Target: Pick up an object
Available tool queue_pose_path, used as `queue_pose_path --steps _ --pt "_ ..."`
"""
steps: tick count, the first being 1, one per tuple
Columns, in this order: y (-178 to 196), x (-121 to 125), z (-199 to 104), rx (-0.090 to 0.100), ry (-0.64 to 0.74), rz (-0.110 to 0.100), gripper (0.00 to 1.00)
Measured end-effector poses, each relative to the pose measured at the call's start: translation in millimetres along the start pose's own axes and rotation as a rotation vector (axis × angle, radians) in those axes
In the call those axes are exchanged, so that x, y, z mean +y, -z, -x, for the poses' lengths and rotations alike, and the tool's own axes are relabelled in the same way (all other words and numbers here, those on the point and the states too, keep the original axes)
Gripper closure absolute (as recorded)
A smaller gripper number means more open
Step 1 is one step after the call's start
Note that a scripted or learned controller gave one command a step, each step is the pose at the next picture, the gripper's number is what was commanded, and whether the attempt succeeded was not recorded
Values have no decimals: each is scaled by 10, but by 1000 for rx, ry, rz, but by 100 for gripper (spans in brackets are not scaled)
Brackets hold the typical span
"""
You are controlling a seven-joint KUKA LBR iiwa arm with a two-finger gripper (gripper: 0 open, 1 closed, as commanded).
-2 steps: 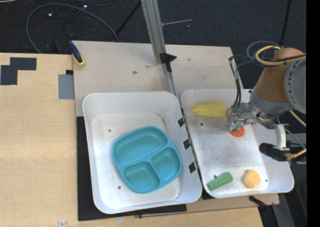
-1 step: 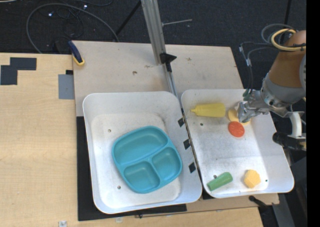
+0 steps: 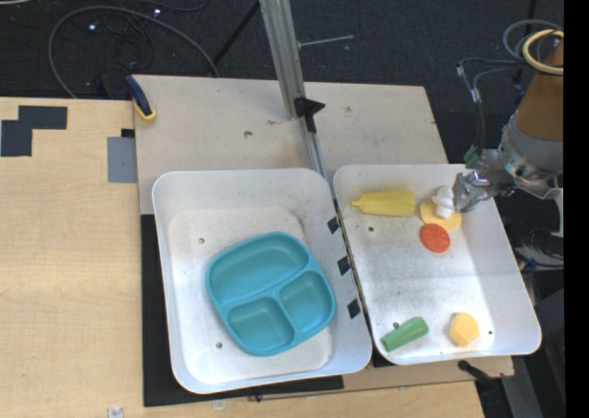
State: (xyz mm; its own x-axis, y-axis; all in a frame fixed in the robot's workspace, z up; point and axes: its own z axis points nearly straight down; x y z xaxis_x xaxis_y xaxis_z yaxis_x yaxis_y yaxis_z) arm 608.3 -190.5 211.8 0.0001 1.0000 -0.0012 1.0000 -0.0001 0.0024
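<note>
A small white and yellow piece [image 3: 444, 207] lies at the right bin's [image 3: 515, 296] two o'clock edge, just beside the gripper [image 3: 467, 191]; I cannot tell how its jaws stand. A red disc [image 3: 435, 238] lies at its six o'clock, a yellow bottle [image 3: 385, 203] at nine. A blue divided plate [image 3: 269, 292] fills the left bin [image 3: 175, 223].

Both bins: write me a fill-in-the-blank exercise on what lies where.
1. The blue divided tray lies in the ____ bin.
2. The green item lies in the right bin, beside a ____ block.
3. The hand hovers over the right bin's ____ corner.

Missing words: left; yellow; far right
</note>
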Motion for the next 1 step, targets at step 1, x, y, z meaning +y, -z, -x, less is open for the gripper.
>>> queue_pose_path --steps 1 --pt "447 -50 -7 0 1 1 100"
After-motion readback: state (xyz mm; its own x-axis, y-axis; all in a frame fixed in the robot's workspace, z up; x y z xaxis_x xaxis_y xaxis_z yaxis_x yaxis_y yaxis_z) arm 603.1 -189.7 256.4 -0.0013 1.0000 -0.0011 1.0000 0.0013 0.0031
